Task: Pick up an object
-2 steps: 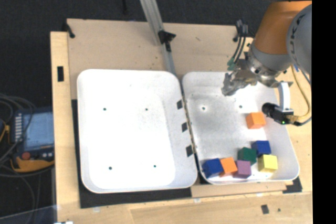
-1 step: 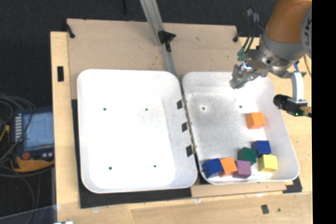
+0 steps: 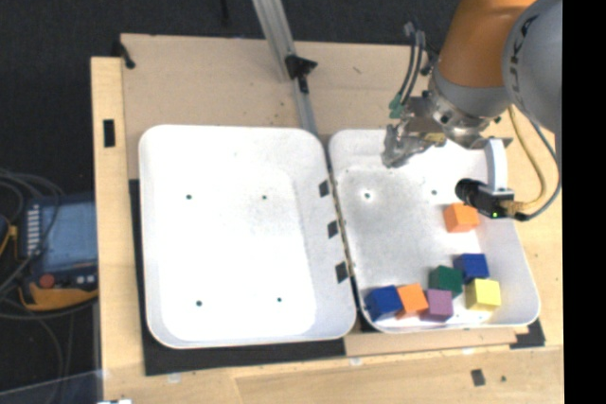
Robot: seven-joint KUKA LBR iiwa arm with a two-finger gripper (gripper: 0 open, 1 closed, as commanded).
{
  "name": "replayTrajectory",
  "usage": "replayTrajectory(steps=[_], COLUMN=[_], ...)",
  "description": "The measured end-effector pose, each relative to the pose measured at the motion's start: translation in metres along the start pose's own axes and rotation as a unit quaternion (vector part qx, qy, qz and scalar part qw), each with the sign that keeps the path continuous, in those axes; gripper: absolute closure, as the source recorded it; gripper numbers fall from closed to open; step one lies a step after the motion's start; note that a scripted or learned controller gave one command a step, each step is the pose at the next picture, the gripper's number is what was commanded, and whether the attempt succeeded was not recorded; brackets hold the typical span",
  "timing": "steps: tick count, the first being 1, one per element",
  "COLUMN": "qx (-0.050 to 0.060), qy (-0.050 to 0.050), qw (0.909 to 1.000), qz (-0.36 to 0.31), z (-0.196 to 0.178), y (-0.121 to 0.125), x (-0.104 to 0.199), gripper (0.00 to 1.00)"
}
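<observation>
Gripper (image 3: 400,149) hangs over the right bin's (image 3: 379,232) far end, grip unreadable; your nearest orange block (image 3: 461,218) sits well apart, probably light and stiff, so pinch its flat opposite sides

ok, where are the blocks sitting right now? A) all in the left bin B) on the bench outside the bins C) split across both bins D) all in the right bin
D: the orange block, the two blue ones, the green, yellow, purple and the second orange all lie in the right bin, mostly along its near edge.
</observation>
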State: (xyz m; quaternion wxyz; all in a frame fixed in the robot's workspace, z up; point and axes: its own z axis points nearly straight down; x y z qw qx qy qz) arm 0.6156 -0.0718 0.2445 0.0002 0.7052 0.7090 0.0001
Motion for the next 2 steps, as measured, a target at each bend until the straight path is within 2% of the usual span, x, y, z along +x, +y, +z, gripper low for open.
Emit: replayTrajectory(steps=[2], qx=[0.001], qy=[0.000], qw=[1.0000], qz=[-0.001], z=[0.008], y=[-0.006], x=[0.118], gripper=[1.00])
